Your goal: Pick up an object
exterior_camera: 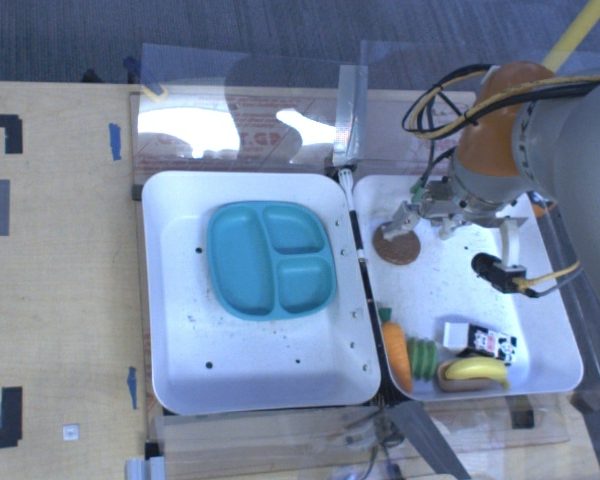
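Note:
My gripper (423,220) hangs in the upper part of the right bin (550,308), its fingers apart with nothing between them. A round brown disc (397,245) lies flat on the bin floor just below and left of the fingertips, close to them. Along the bin's front edge lie an orange carrot (395,354), a green vegetable piece (421,354), a yellow banana (475,370) and a small white carton with a black-and-white print (480,340).
A teal divided plate (272,258) sits in the middle of the left bin (180,348). The ridge between the two bins (360,268) runs just left of the brown disc. A black cable fitting (492,267) hangs from the arm over the right bin.

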